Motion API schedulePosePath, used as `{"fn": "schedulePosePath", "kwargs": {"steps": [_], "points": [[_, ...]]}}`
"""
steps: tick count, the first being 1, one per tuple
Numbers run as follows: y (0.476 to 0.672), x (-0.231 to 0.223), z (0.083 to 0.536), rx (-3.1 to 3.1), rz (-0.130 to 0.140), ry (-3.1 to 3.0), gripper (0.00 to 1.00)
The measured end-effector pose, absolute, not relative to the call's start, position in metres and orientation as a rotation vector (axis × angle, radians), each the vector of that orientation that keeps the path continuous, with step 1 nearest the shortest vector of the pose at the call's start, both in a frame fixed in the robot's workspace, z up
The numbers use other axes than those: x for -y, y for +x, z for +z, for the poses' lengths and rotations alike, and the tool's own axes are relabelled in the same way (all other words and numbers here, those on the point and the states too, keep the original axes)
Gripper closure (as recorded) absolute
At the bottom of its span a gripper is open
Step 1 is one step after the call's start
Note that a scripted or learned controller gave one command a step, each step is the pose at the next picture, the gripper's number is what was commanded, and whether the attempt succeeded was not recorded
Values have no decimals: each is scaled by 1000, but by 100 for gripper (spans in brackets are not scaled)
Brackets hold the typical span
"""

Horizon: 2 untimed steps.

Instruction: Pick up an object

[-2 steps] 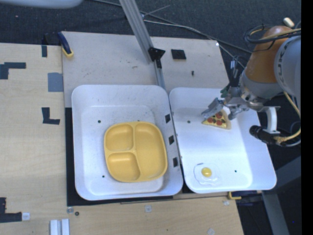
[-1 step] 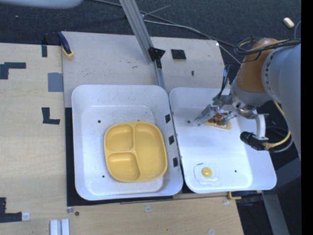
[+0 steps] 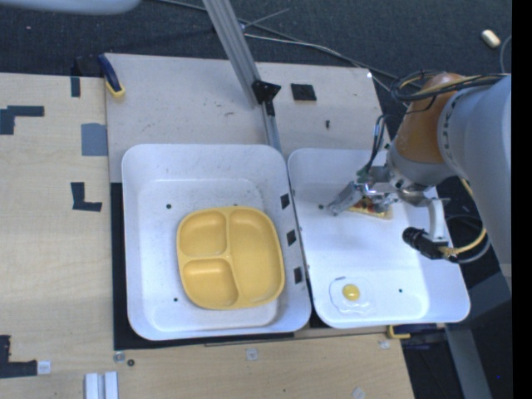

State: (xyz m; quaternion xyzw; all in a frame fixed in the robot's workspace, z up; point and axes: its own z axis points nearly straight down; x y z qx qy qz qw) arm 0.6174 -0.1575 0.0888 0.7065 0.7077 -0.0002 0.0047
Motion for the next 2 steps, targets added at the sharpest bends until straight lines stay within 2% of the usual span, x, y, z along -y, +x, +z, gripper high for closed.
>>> {"fn": "schedulePosePath", "kwargs": {"steps": [1, 2], "points": [[620, 158, 102, -2212, 6, 2206, 100], [617, 156, 145, -2222, 2, 2219, 100]]}}
